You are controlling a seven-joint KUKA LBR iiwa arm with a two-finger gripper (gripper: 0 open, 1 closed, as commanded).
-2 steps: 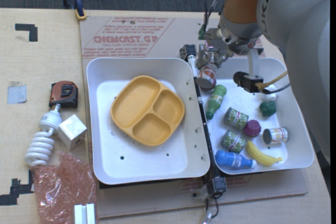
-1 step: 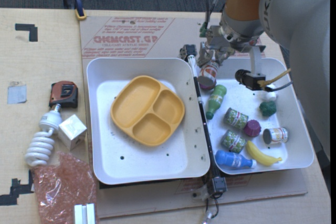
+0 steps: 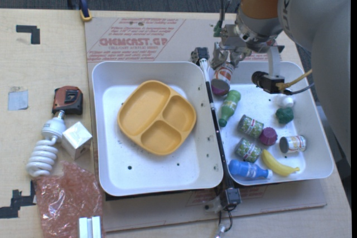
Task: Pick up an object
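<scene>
1. The gripper [image 3: 227, 58] hangs over the far left corner of the right bin [image 3: 312, 167], reaching in from the right.
2. A small can with a red and white label [image 3: 223, 73] sits at its fingertips, tilted, long axis running far-to-near. It looks to lie between the fingers, narrowly closed on it.
3. A dark purple object [image 3: 218, 87] touches the can's near end, and a green bottle [image 3: 228, 107] lies just nearer.
4. The left bin [image 3: 111, 175] holds a yellow divided plate [image 3: 157, 116].
</scene>
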